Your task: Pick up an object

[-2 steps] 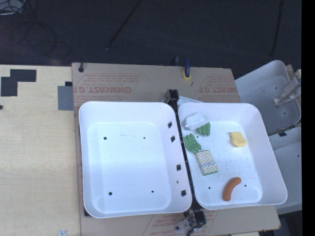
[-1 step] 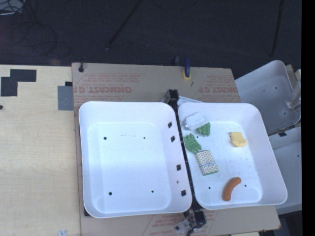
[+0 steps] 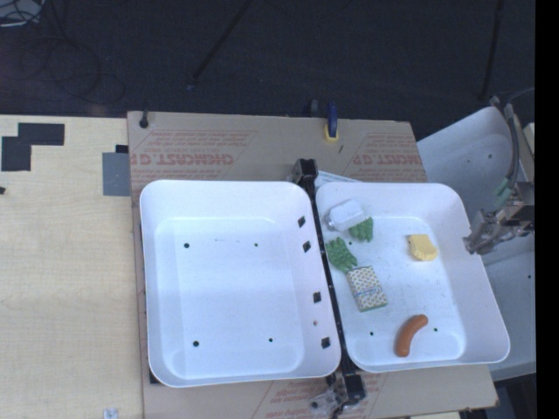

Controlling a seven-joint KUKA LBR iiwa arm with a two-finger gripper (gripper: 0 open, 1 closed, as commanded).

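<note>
I see an orange sausage-shaped piece [image 3: 410,334], curved, lying at about five o'clock in the right bin [image 3: 472,273], apart from the patterned box [image 3: 367,287], green pieces [image 3: 341,255], white block [image 3: 346,213] and yellow lump [image 3: 423,248]. Bare floor surrounds it, the near rim close below. My gripper [image 3: 486,236] sits outside the bin's three o'clock edge; I cannot tell how its jaws stand.

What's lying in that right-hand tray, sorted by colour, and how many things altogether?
White: 1, a small block
Green: 2, leafy pieces and
Yellow: 1, a lump
Orange: 1, a sausage
Patterned: 1, a small box
Total: 6, all in the right bin.
</note>
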